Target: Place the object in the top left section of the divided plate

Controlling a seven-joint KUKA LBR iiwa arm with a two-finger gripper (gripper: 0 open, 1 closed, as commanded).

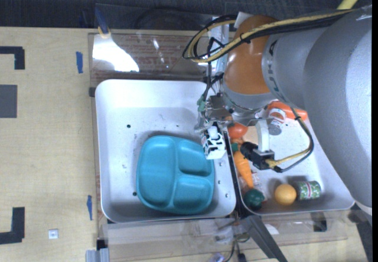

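Observation:
A teal divided plate (pixel 175 181) with three sections lies in the left bin (pixel 118 107), toward its front right. My gripper (pixel 214 141) hangs at the divider between the two bins, just over the plate's upper right rim. Its tip is white with black markings. The grey arm with its orange band (pixel 248 72) covers much of the right bin. I cannot make out any object at the gripper's tip.
The right bin (pixel 331 187) holds an orange carrot (pixel 243 171), a dark green piece (pixel 254 198), an orange ball (pixel 285 194), a green can (pixel 308 189) and a red-orange item (pixel 237 131) close beside the gripper. Cables loop over the wrist.

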